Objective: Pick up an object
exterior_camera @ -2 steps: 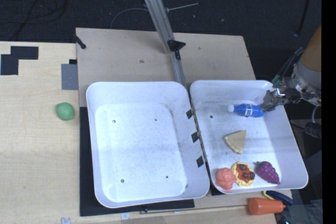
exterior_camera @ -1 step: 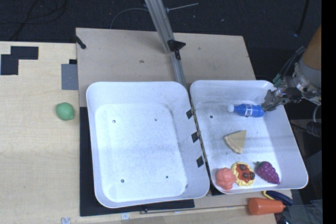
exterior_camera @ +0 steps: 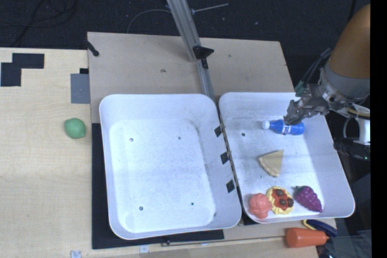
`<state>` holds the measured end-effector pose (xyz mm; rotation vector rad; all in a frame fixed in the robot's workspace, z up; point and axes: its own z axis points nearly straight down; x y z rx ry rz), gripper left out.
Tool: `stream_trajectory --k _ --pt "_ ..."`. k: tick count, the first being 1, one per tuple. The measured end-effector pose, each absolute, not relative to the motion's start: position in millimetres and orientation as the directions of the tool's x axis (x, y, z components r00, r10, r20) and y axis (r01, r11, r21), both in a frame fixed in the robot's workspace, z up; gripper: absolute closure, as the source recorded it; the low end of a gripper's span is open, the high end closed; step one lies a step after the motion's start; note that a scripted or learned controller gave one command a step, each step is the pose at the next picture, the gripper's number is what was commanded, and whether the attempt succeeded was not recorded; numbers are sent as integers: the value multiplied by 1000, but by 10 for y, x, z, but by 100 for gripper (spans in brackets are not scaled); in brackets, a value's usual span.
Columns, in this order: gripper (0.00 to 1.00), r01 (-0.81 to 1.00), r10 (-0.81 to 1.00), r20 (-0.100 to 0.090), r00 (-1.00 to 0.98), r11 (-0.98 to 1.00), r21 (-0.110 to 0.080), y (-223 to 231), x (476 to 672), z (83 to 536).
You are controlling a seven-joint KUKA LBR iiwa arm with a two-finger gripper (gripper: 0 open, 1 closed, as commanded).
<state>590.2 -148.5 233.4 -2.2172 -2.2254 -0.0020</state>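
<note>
The claw (exterior_camera: 294, 116) is down over the blue bottle (exterior_camera: 285, 127) in the right bin (exterior_camera: 342, 190), with the arm (exterior_camera: 351, 57) reaching in from three o'clock. The bottle lies on its side at about one o'clock in that bin, white cap pointing toward nine o'clock, blue body running under the dark fingertips. Are those fingers clenched on it or merely hanging over it? I cannot tell from this angle: the dark tip sits right at the bottle's top edge and hides the gap.

To do this step well, I'd say the fingers should straddle the blue body across its narrow width, not along its length, and close near the middle, away from the cap. Then a straight lift, no drag, since the bin's wall is just beside it (a sideways slip could knock it there).

The bottle looks small, smooth and rounded, likely toy plastic, so it may roll or squirt out under a pinch.

Elsewhere in that bin: a tan wedge (exterior_camera: 272, 162) near the centre, and at six o'clock a pink lump (exterior_camera: 259, 205), a pizza-like toy (exterior_camera: 281, 200) and purple grapes (exterior_camera: 308, 197).
</note>
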Motion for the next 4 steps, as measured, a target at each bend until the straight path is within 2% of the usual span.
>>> stream_trajectory --k 1,2,3,4 --pt "100 1000 1000 1 -3 3 -1 -1035 5979 2246" --pt "100 1000 1000 1 -4 4 0 -505 6134 2329" --pt "100 1000 1000 1 -4 4 0 22 6193 2424" --pt "100 1000 1000 1 -3 3 -2 562 6278 2270"
